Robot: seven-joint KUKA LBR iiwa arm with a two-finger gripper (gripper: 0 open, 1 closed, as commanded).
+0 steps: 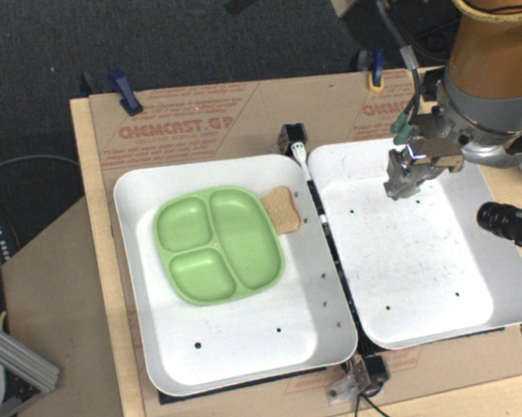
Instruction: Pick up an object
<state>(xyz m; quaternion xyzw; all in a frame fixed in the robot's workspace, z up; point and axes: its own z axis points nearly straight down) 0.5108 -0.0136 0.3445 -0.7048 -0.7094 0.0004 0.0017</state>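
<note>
Over the right bin (493, 250), the gripper (407, 178) hovers, finger state indeterminate; plate (218, 244) and sponge (282, 210) occupy the left bin (240, 347), awaiting pickup.

You see the grey two-finger gripper (407, 178) hanging over the right white bin (423, 296); in the left white bin (231, 348), a green three-compartment plastic plate (218, 246) touches a tan sponge-like block (282, 210).

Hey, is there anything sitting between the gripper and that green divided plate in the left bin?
Nothing loose lies between them. The gripper is over the right bin, and the green plate lies in the left bin. The bins' raised rims meet in between, and a tan sponge-like block sits against the plate's right edge.
</note>
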